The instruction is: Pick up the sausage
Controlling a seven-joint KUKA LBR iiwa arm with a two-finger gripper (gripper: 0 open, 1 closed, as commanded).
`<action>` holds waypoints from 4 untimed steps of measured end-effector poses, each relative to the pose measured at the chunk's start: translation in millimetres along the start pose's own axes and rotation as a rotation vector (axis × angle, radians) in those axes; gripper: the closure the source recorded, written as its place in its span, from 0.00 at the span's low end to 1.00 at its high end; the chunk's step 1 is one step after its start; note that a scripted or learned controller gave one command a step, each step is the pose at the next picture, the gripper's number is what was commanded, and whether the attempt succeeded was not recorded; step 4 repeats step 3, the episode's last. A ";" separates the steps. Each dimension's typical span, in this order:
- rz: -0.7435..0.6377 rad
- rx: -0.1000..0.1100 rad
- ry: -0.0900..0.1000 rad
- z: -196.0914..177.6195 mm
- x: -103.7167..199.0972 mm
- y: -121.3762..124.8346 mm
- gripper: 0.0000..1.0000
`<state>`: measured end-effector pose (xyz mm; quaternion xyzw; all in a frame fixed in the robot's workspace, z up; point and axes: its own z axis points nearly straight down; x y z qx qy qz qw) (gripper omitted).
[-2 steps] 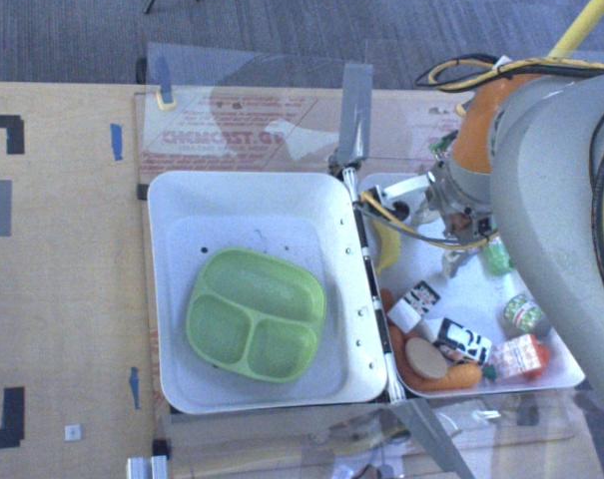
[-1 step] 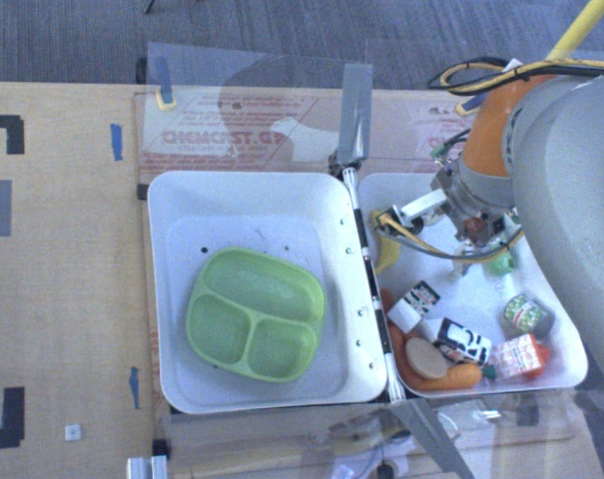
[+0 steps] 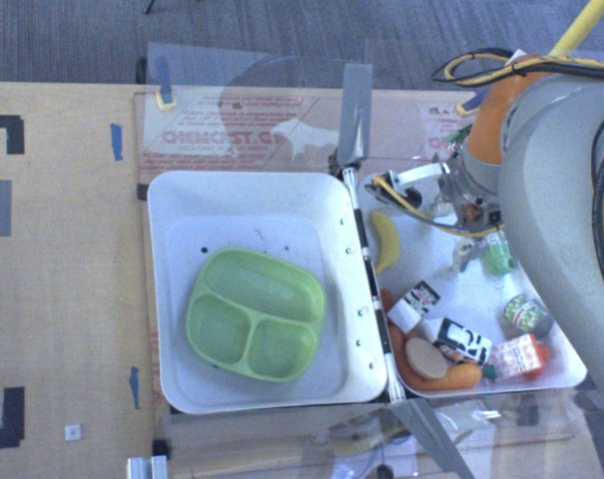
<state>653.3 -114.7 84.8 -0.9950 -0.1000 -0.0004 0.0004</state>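
The arm (image 3: 551,168) reaches in from the right over the right bin (image 3: 571,372). Its gripper (image 3: 464,257) hangs low above the bin floor, near a green bottle (image 3: 498,255); whether its fingers are apart or together I cannot tell. The sausage (image 3: 451,375) lies along the bin's near wall, under a tan disc (image 3: 426,358), well apart from the gripper. A banana (image 3: 384,239) rests by the divider. The left bin (image 3: 172,208) holds a green tray (image 3: 255,313)
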 end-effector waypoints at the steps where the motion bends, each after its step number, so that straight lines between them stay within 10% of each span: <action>1: 0.000 0.002 -0.007 0.6 -6.8 56.2 0.00; 2: -0.086 0.013 -0.003 0.1 -32.4 66.3 0.00; 3: -0.030 0.003 -0.003 -0.5 -16.6 3.2 0.00; 4: -0.030 0.003 -0.003 -0.5 -16.6 3.2 0.00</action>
